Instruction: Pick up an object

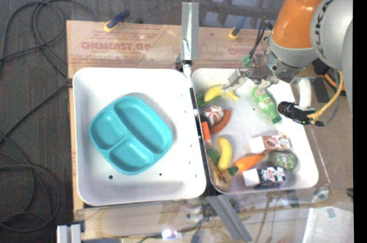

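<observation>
So far nothing lifted. I see grey two-finger gripper [248, 80] over right white bin [312, 164], beside yellow plastic banana [214, 92]; cannot tell grip state. Pick remains.

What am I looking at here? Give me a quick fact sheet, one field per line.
left bin: shallow white bin holding a teal plastic divided plate
right bin: shallow white bin with toy food
top of right bin: yellow toy banana, green plastic bottle
middle: second yellow banana, orange toy carrot
arm: grey arm with an orange band, gripper above the right bin's far edge
</observation>
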Controlling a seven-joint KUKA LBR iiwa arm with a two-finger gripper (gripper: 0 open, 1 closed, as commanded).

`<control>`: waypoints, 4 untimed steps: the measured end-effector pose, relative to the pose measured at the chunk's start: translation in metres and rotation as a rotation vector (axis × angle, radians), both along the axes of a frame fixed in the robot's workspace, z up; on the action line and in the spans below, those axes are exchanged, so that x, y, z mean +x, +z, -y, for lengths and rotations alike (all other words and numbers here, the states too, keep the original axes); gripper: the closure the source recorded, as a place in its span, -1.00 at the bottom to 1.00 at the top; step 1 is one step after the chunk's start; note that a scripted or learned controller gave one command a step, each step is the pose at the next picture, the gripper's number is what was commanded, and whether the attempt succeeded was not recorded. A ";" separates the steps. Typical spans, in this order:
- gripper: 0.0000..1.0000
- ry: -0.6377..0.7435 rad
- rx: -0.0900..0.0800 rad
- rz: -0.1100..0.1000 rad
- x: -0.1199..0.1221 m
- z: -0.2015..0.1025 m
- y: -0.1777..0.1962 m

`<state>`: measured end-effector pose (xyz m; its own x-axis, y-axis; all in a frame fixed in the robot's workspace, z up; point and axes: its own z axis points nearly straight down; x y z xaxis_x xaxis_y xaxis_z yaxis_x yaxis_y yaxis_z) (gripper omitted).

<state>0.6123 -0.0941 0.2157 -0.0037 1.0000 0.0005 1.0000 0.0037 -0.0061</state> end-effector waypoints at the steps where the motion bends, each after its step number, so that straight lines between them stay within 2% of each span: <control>1: -1.00 0.139 0.002 0.002 0.000 0.041 -0.110; 2: -1.00 0.134 -0.006 0.006 0.040 0.009 -0.128; 3: 1.00 0.135 -0.006 0.011 0.042 0.008 -0.120; 4: -1.00 0.135 -0.005 0.011 0.042 0.008 -0.120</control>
<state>0.6540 -0.1021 0.0959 -0.1383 0.9904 -0.0057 0.9904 0.1383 0.0048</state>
